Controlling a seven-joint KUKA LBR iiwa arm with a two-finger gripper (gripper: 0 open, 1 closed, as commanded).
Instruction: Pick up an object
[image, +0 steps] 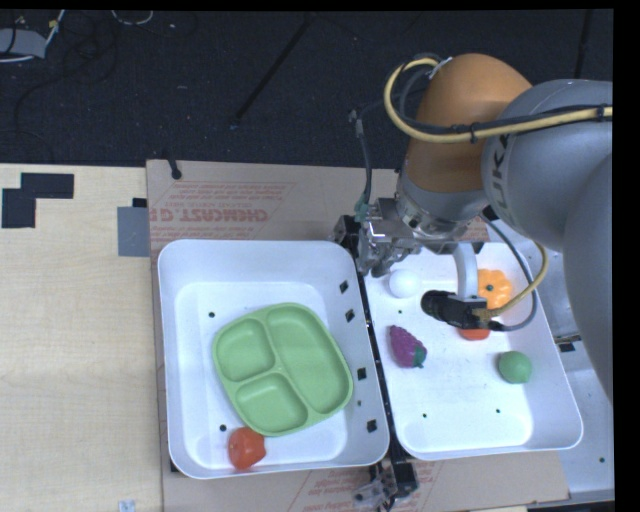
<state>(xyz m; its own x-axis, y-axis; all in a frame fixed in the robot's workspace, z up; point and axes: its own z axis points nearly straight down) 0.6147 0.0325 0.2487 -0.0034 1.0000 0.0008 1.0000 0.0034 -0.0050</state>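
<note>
The grey arm (540, 150) bends in from the right, its orange wrist band over the right bin's (540, 425) far edge. The gripper (385, 250) hangs beside a white ball (404, 284); its opening cannot be made out. A green divided plate (282, 368) fills the left bin (190, 300). A purple fruit (406, 346) lies mid-bin.
</note>
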